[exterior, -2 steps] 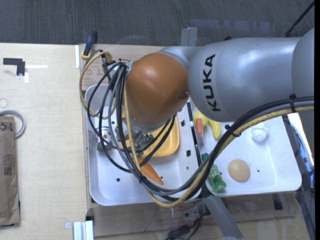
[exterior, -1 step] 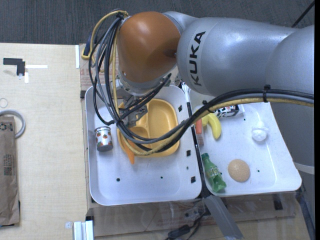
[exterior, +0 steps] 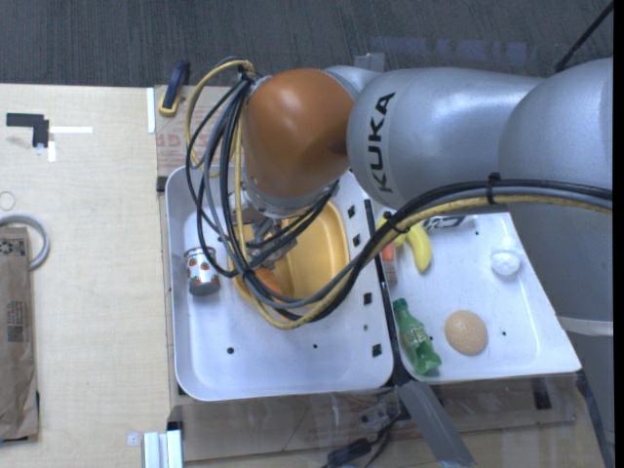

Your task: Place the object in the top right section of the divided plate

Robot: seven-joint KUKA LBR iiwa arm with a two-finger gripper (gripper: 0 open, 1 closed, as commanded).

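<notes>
Divided plate (exterior: 331, 252) beneath end effector (exterior: 268, 252)

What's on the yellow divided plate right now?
The yellow plate in the left bin shows an orange item at its lower edge. The arm and cables cover its other sections.

Grey arm (exterior: 458, 135) outstretched, wrist downward

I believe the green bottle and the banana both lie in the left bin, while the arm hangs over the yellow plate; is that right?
Not quite: the camera view shows the green bottle and the banana in the right bin, not the left. The arm does hang over the yellow plate.
</notes>
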